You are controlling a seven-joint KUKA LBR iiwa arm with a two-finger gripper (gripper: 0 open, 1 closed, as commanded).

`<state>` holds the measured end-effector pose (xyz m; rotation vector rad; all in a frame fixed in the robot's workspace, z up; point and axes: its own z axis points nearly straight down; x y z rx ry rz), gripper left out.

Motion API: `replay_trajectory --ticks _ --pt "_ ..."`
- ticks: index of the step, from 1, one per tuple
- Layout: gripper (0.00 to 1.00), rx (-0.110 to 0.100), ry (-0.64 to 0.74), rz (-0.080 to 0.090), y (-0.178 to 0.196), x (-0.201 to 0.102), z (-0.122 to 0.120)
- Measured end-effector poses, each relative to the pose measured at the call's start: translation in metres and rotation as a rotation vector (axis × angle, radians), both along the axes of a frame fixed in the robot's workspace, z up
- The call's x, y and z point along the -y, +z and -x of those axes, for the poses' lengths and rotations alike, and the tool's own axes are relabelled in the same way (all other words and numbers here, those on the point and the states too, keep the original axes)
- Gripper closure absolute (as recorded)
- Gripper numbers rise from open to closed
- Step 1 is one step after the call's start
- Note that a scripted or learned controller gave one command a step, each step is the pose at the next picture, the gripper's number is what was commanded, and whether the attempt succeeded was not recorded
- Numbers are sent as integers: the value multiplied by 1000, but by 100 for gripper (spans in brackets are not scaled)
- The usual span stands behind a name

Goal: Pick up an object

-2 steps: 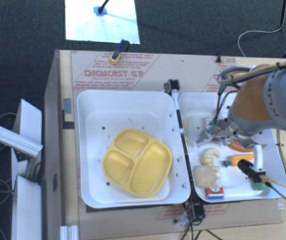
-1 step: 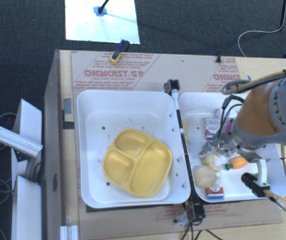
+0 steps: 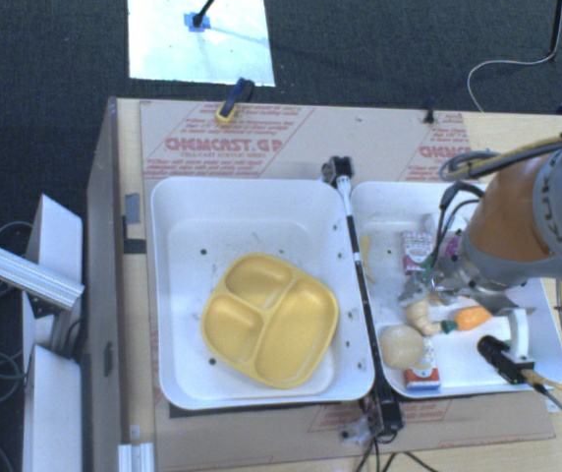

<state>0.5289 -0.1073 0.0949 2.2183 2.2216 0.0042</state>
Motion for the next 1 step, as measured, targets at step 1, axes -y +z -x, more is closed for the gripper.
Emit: replay_trajectory --ticks 1 --pt "100 0 2 0 90 -75 -3"
